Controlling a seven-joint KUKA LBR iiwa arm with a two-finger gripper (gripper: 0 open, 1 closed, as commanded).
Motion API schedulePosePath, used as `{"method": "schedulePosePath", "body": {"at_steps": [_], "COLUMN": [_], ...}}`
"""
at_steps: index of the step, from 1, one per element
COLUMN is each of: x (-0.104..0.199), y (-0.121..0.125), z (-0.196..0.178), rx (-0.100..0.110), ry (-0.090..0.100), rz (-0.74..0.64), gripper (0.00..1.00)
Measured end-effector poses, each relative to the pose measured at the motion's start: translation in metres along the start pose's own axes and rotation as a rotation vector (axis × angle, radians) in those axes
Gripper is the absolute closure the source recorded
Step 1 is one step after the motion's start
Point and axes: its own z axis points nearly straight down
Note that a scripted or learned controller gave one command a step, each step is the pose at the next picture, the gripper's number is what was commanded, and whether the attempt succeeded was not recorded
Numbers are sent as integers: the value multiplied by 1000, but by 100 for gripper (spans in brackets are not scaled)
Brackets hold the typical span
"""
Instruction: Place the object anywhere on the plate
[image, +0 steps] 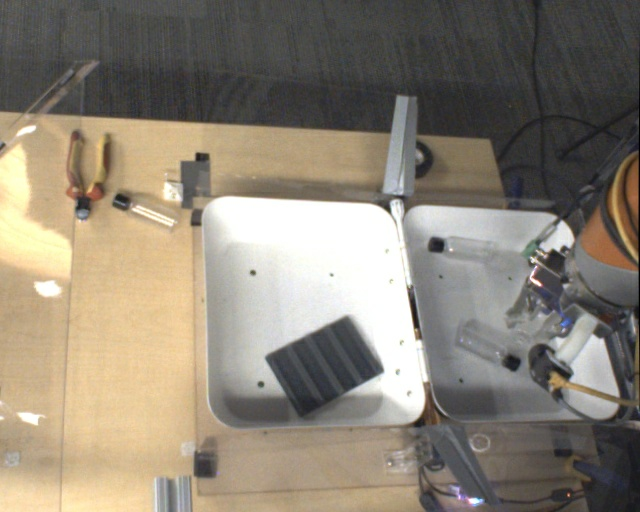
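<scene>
— What's the setting?

— A pale wooden bench (120, 330) against dark grey carpet. Two shallow white bins sit side by side on it, the left bin (300, 225) and the right bin (450, 395), with a grey metal post (402, 150) rising behind the seam between them.

— And the object?

— A clear plastic tube with a black cap (485, 345) lies on its side low in the right bin, cap pointing lower right. A second clear capped tube (465, 245) lies near that bin's far edge, cap to the left.

— The plate?

— A dark, ribbed rectangular slab (325, 365), lying flat and askew in the near part of the left bin, well apart from both tubes.

— The arm?

— Its gripper (535, 300) hangs over the right side of the right bin, just beside the nearer tube. Whether it is spread or closed, I cannot tell.

— Anything else?

— Red-and-yellow-handled pliers (87, 170) and another small capped vial (145, 208) lie on the bench to the left.
</scene>
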Motion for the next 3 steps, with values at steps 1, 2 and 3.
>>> {"method": "schedulePosePath", "body": {"at_steps": [1, 2, 3], "x": [103, 173, 232], "y": [13, 7, -35], "z": [-50, -43, 31], "rx": [-1, 0, 2], "ry": [0, 0, 0], "rz": [-139, -309, -550], "gripper": [100, 100, 100]}}
